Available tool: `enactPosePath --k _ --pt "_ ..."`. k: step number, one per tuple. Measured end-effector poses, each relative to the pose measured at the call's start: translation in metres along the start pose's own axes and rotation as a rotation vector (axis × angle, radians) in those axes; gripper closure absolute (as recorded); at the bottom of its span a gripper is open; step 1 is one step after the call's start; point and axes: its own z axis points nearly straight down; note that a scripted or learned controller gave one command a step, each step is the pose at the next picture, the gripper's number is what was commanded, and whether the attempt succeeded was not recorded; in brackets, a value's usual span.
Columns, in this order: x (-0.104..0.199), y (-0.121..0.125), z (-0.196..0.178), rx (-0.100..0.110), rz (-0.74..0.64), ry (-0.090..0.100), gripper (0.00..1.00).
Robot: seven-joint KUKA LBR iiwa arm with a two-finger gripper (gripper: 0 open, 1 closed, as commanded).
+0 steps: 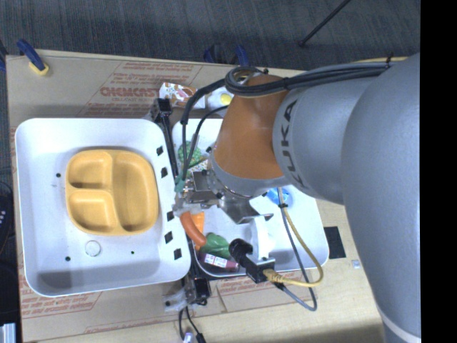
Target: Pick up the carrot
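The carrot [193, 227], orange with a green top, lies at the left edge of the right bin [314, 252], just below the arm's wrist. The gripper [196, 200] hangs right over the carrot's upper end, low in the bin. The grey arm with its orange band covers most of the right bin from above and hides the fingertips.
The left bin [36, 191] holds a yellow divided plate [112, 190]. Beside the carrot lie a green item [218, 246] and a dark round object [221, 263]. A blue item [280, 196] and a green one [189, 152] peek from under the arm. Cables trail to the bench's front edge.
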Motion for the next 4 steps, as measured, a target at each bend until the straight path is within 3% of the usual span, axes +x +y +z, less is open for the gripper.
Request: enactPosePath --k 1,2,3,4 --pt "-0.021 0.059 -0.017 -0.003 -0.087 0.0 1.0" --pt "0.038 0.001 0.038 0.002 -0.071 0.0 1.0" --pt "-0.004 0.001 0.037 -0.001 -0.462 0.0 1.0" --pt "-0.054 0.066 0.037 -0.004 -0.531 -0.002 1.0"
